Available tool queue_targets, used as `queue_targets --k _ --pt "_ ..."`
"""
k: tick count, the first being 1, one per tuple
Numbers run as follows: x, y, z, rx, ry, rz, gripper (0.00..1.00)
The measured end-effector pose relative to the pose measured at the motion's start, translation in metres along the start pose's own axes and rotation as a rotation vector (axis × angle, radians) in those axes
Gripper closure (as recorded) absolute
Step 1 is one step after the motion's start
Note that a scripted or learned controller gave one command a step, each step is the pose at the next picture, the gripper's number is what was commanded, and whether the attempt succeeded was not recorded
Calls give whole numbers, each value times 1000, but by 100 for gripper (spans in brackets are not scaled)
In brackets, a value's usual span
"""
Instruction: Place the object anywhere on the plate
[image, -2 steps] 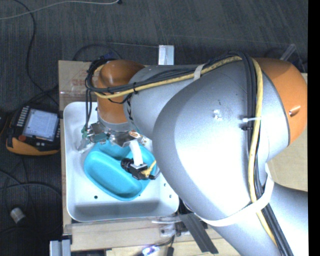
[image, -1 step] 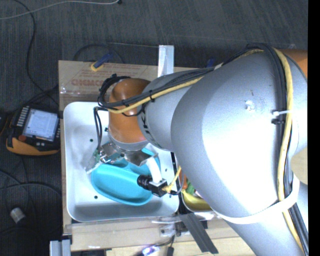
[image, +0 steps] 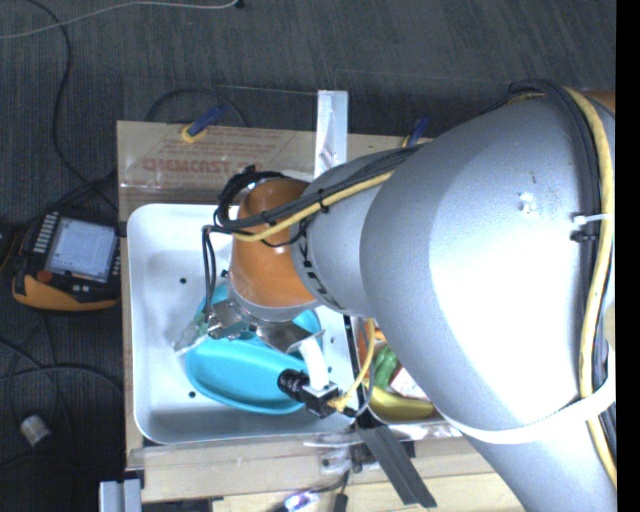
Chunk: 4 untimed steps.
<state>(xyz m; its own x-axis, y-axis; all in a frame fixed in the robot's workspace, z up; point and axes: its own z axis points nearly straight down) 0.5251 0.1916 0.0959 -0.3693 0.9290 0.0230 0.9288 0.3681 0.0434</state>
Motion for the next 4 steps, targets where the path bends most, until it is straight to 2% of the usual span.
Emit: queue_targets --k 1,2,3,4 --pt "17 3 -10 -5 19 -18 100" --pt "4 -1 -8 8 5 -1 0" --pt "22 32 -51 45 -30 170 0" --pt "22 32 -58 49 -34 169 100"
